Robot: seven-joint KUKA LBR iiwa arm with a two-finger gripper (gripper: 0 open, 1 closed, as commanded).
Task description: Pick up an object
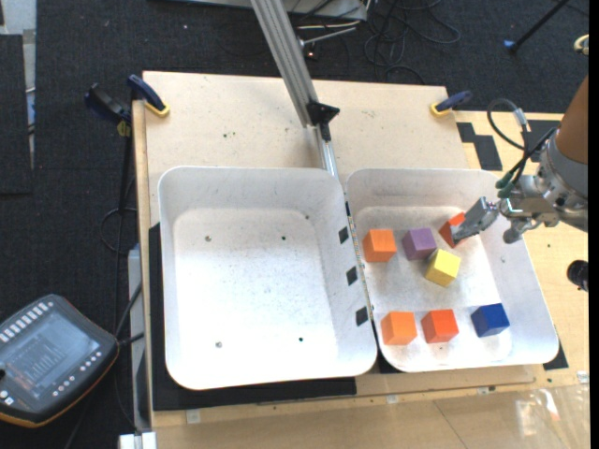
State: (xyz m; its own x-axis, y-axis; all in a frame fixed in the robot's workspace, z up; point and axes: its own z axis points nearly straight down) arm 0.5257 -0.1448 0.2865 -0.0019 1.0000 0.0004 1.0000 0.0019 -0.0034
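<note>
1. Gripper [471, 223] is low over the right bin [524, 279], near its upper right, with the arm [562, 181] coming in from the right.
2. Can't tell whether the gripper is open or closed; the tip is too small and dark to read.
3. Red cube [453, 226] sits right at the gripper tip, partly hidden by it. Touching or just beside, not clear. No visible grip on it.
4. Purple cube [419, 242] is just left of the red one; upper orange cube [380, 244] is left of that, near the bin's left wall.
5. Yellow cube [444, 267] lies below the purple one, turned at an angle, close to it.
6. Front row in the right bin, left to right: lower orange cube [400, 326], red-orange cube [440, 325], blue cube [489, 319]. The first two are near each other, the blue one a bit apart.
7. Left bin [173, 251] shows bare white floor with a few dark specks.
8. Both bins sit side by side on the worktop [234, 120], which has blue/yellow clamps [148, 94] at its far corners.
9. Pendant [45, 358] with a screen at lower left; screen text too small to read. No legible labels or brands anywhere.
</note>
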